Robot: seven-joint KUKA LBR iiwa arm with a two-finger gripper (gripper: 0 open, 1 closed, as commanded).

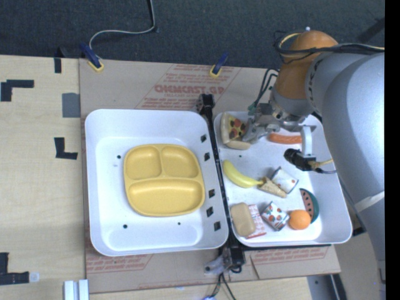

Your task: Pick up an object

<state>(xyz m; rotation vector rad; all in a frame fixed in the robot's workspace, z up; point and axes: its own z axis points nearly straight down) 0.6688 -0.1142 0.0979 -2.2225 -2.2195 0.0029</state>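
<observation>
Grey metal tool [253, 129] low over wedge-shaped pizza slice [235, 132], beside curved glossy banana [240, 175]; finger state perhaps unreadable.

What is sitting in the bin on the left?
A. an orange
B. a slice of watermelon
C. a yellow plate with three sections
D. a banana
C: the yellow plate lies alone in the left bin, while the banana, orange and watermelon slice all lie in the right bin.
</observation>
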